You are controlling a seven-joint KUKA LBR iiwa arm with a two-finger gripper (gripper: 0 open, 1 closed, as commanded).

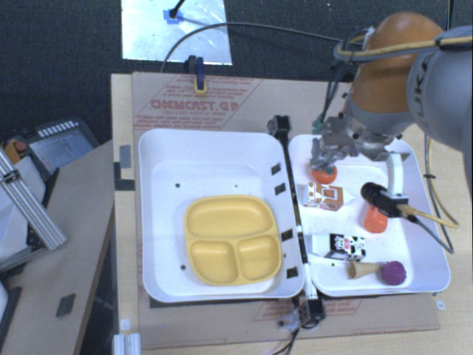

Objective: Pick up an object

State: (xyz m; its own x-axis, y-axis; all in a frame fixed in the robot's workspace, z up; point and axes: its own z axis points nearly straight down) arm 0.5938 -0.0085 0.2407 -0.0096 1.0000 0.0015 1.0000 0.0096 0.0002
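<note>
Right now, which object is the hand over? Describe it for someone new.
Look in the right bin, at its far left part beneath the hand. There sits a small orange piece, rounder and redder than the patterned block just in front of it.

A single fixed camera is mounted above the bench and looks down at a slant. It frames both white bins: the left bin and the right bin. The arm enters from the right. Floor borders the bench at top and left.
</note>
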